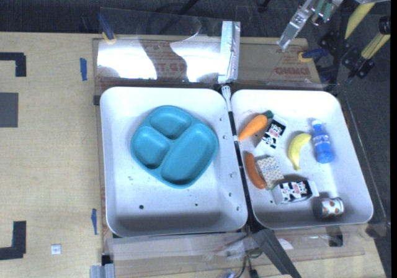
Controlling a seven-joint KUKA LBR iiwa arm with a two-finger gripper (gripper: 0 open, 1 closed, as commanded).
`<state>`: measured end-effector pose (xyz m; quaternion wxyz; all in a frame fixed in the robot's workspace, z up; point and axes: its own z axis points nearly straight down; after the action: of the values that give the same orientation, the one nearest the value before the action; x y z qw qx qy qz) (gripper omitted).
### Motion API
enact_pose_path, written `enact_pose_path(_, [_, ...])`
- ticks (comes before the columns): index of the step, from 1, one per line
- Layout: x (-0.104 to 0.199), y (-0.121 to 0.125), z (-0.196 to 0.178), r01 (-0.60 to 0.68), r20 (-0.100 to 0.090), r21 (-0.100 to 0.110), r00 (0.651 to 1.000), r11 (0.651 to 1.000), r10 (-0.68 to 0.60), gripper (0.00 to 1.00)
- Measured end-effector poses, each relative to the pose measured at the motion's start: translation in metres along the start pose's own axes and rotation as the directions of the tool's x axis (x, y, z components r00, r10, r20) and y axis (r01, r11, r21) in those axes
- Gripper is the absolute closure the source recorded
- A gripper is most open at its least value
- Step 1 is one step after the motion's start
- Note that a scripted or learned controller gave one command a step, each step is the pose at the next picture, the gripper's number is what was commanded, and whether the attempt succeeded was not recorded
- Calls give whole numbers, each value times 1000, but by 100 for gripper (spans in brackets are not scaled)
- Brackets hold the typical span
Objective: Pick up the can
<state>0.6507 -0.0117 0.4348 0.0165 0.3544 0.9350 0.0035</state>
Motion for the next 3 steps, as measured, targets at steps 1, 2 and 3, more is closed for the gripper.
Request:
enact_pose_path(1, [0, 2, -12, 3, 8, -5, 1000, 1000, -3, 100])
enact_pose_path(2, [-1, 4, -24, 6, 16, -10, 1000, 1000, -6, 100])
enact_pose_path(3, [-1, 6, -36, 9, 23, -14, 1000, 1000, -9, 100])
